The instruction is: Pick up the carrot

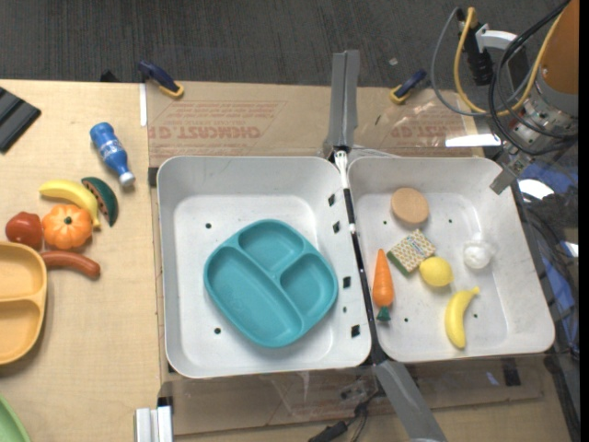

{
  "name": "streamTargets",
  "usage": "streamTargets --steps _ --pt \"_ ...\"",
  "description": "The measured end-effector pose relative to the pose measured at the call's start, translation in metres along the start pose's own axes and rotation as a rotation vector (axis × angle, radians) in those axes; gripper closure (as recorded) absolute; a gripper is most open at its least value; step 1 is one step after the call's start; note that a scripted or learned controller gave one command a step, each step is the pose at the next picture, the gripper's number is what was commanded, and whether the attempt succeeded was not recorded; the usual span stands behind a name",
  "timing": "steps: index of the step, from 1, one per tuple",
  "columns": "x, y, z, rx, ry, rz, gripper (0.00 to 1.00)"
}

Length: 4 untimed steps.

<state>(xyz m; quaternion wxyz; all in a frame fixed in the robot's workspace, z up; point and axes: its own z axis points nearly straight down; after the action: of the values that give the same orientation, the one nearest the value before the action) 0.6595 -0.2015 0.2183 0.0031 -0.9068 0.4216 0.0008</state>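
Currently — approach not yet begun, by my reading.

Carrot (383, 278): lies in the right bin (515, 339), hard against its left wall, orange body pointing far, green tip toward the near side. Nothing rests on it.

Neighbours: sponge-like speckled block (411, 250) just right of the carrot's far end; lemon (436, 272) beside that; banana (458, 315) nearer and to the right; round tan bun (409, 205) farther back; white ball (477, 255) right of the lemon.

Left bin (184, 247): holds a teal divided plate (271, 282).

Arm (552, 81): at the far right corner, above the right bin's far edge, well apart from the carrot — cables crowd it.

Gripper: cannot tell how it stands; nothing seen held.

Step in hand: reaching stage, carrot untouched.

Next move calls for: travel left and near across the bin, then a descent over the carrot's middle, closing across its narrow width.

Risk: bin wall on one side, speckled block on the other — little room.
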Motion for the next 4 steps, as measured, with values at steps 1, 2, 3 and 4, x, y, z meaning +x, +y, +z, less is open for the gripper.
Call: streamTargets --steps 1,2,3,4 --pt "-0.004 -0.004 0.001 -0.001 0.002 -0.328 1.00" --pt "-0.015 -0.013 -0.022 0.000 0.001 -0.567 1.00" --pt "-0.013 -0.011 0.047 0.000 0.000 -0.669 1.00" --pt "0.005 0.004 -0.054 0.002 0.001 -0.449 1.00"
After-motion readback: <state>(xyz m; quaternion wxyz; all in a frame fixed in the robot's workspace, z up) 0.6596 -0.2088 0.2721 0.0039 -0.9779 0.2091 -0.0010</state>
